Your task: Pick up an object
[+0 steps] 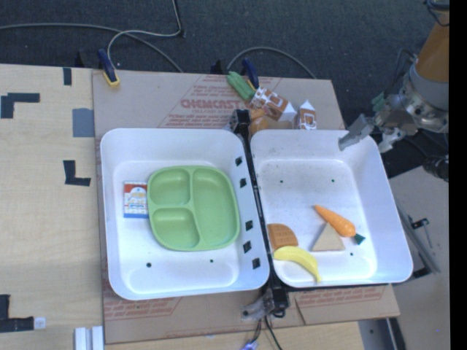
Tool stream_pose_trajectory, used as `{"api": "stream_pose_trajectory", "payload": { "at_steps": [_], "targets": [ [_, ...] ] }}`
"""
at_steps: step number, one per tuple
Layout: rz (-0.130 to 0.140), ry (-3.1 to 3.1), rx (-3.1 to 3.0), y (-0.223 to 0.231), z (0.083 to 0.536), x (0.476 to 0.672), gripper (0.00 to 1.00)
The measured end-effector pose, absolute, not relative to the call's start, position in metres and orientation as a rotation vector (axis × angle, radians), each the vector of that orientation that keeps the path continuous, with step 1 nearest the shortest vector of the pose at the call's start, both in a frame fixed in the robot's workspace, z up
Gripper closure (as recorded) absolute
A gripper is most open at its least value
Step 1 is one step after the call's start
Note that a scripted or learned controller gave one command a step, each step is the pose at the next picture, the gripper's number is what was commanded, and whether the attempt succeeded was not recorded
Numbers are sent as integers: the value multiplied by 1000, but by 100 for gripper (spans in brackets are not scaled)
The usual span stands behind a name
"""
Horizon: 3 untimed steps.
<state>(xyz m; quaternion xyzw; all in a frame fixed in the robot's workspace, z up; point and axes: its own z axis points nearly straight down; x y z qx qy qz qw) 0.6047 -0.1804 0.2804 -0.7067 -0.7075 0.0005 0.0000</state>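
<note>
The right bin (379, 195) holds an orange carrot (335, 220), a beige wedge (328, 240), a yellow banana (299, 261) and a brown bread slice (282, 235), all near its front. My gripper (369, 137) hangs over the bin's far right corner, well apart from these objects. Its fingers (352, 138) stand open with nothing between them.
The left bin (117, 159) holds a green divided plate (195, 206) and a small printed box (135, 199) beside it. Behind the bins lie a green item (241, 84), small brown packets (271, 106) and cables. Black clips line the wall shared by the two bins.
</note>
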Motion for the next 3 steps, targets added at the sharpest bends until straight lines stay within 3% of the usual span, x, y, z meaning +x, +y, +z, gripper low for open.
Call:
{"api": "stream_pose_trajectory", "payload": {
  "at_steps": [1, 2, 3],
  "targets": [
    [3, -2219, -2219, -223, 105, 541, 0],
    [-3, -2227, -2224, -224, 87, 505, 0],
    [-2, -2229, -2228, -225, 97, 506, 100]
  ]
}}
